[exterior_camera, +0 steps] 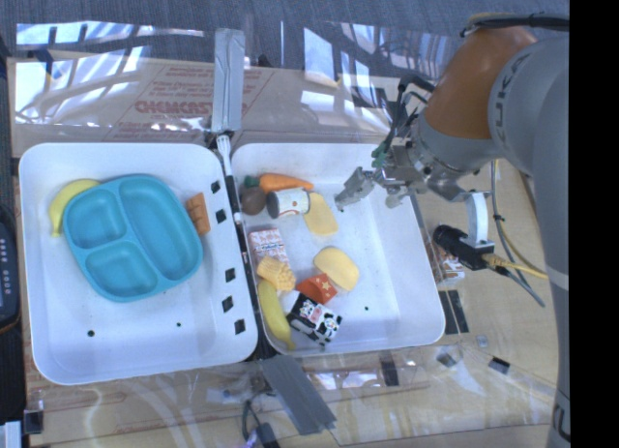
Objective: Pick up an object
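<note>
Camera view shows the task's candidates heaped along the left wall of the right bin (426,286): a carrot (283,183) at the far left corner, a dark round piece (253,201) and a small can (288,204) on its side just beside it, then a pale yellow wedge (322,215), a wrapped packet (265,242), a yellow oval piece (337,267), a red block (316,289), a banana (274,313) and a black-and-white cow-patterned carton (316,322) toward the near edge. They crowd and touch one another, so a clean grasp looks likeliest on the outliers, the wedge or the oval. The gripper (352,191) hangs over the far part of this bin, near the wedge, carrying nothing; whether its fingers are apart or together I cannot tell. In the left bin (58,340) a blue divided plate (131,235) lies near the middle, a second banana (65,202) tucked at its left rim and an orange block (199,213) by the bin's right wall.
</note>
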Robot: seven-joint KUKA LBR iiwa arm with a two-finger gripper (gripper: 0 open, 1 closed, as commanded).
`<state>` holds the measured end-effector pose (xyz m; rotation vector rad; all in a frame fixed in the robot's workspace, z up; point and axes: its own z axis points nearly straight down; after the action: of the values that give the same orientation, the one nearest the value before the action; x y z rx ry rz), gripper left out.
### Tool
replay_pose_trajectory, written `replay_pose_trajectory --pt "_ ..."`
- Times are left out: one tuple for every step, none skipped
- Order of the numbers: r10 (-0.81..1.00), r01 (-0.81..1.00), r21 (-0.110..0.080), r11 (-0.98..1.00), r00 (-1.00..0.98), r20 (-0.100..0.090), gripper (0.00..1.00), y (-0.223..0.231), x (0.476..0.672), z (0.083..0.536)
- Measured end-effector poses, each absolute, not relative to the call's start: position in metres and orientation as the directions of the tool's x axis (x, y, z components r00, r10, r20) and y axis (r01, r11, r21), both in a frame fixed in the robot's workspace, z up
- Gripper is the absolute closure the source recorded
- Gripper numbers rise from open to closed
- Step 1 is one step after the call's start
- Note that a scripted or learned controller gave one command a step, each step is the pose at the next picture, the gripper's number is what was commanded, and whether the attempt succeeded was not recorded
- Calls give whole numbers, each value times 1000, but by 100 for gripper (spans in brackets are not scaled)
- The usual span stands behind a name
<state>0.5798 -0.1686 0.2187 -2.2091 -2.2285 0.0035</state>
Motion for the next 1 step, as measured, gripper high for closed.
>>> replay_pose_trajectory --pt "989 989 -2 150 -150 2 0 -178 515 92"
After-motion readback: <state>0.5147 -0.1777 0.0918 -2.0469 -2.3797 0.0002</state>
